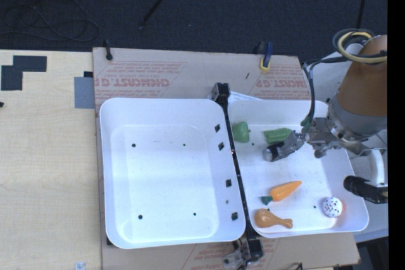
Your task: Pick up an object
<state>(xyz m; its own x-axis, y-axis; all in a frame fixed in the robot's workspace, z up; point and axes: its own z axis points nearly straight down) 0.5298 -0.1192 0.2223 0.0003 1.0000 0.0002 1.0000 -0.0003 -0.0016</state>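
The right bin [354,215] holds several small objects. A green lump [240,131] lies by its left wall. A second green piece [277,135] lies near the middle. An orange carrot [285,190] sits toward the front, a tan pear-shaped toy [272,219] lies at the front edge, and a white dotted ball [331,207] rests at the front right. My gripper [277,150] reaches in from the right, low over the bin floor, just below the second green piece. Nothing shows between its fingers.
The left bin [114,129] lies beside the right one, with a black divider strip [229,155] between them. Both rest on brown cardboard [158,76]. A blue and yellow clamp [266,57] stands at the back edge. The arm's orange and grey body [364,88] looms over the right bin's right side.
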